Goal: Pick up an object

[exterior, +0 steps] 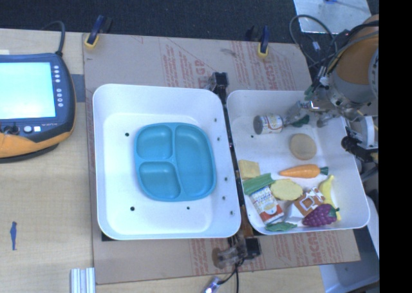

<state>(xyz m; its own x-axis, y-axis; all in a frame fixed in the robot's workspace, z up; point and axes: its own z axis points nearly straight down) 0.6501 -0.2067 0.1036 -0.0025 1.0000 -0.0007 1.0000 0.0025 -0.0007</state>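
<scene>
The right bin (239, 124) holds several toy foods. A small can (269, 123) lies on its side near the bin's back left. My gripper (300, 116) hangs low over the back of this bin, just right of the can and close to its end; nothing shows in its grip. In front of the gripper lies a round tan cookie (302, 146). Further forward are an orange carrot (301, 171), a yellow wedge (248, 169), a pale yellow potato (286, 189), a small carton (265, 205), a banana (327, 189) and purple grapes (320, 216).
The left bin (109, 156) holds a blue sectioned plate (175, 160). A teach pendant (29, 102) rests on the bench at far left. Clamps (95, 31) (262, 39) grip the board's back edge. Cables (312, 34) loop behind the arm.
</scene>
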